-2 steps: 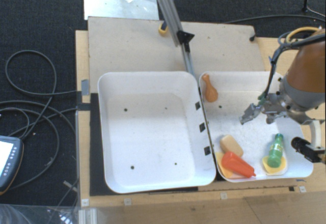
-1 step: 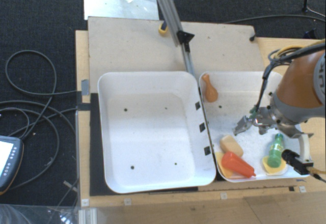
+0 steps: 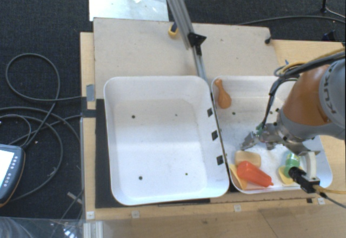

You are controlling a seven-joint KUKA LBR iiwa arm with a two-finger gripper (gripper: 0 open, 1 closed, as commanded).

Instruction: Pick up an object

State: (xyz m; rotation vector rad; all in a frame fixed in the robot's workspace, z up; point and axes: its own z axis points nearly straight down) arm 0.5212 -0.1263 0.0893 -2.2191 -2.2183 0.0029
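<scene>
The hand (image 3: 253, 139) is low inside the right bin (image 3: 254, 86), but I cannot tell its state. The orange object (image 3: 254, 174) and the beige piece (image 3: 247, 158) lie just below it, apparently untouched. In my judgement, the pick is not yet done.

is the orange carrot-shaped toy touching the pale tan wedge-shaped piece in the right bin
Touching. The camera view shows the orange carrot-shaped toy lying against the lower edge of the pale tan wedge-shaped piece, overlapping it with no white bin floor between them.
</scene>
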